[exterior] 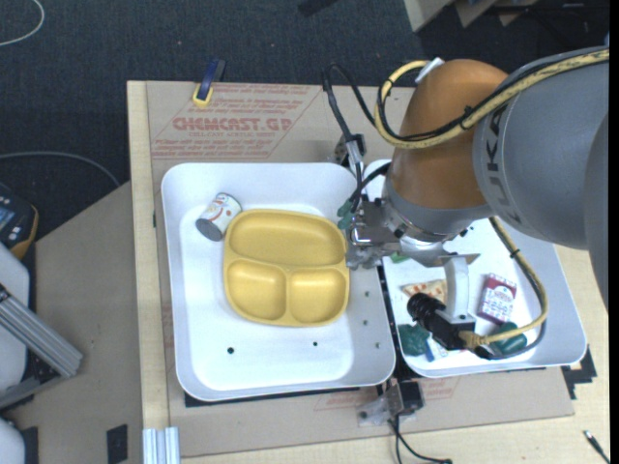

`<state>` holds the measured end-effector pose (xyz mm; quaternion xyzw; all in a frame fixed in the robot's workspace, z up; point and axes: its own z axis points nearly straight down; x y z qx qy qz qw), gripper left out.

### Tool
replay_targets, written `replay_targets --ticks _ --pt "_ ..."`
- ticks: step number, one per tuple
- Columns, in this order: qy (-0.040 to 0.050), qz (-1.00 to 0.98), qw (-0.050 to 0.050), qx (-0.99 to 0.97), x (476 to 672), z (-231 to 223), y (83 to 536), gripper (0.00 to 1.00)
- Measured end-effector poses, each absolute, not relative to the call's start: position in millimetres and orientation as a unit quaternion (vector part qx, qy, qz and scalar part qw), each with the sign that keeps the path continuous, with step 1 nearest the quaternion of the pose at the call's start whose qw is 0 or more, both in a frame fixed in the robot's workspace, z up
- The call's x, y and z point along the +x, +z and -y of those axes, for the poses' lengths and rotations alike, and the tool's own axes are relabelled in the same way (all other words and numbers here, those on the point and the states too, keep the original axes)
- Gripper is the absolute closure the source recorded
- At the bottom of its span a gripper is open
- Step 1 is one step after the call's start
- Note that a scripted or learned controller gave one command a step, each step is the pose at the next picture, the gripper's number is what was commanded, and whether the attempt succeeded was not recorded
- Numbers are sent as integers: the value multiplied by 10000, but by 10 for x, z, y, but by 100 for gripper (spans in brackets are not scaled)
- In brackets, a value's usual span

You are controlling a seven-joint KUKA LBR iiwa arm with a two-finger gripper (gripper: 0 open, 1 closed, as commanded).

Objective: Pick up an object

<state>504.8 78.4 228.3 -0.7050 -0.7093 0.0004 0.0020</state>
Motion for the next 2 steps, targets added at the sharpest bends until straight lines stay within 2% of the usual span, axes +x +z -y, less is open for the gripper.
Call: replay_targets --ticks 1,2 --pt "14 7080 21 -7062 4964 -958 2149 100" --pt "-6 7076 -3 -7066 5009 -994 2244 100"
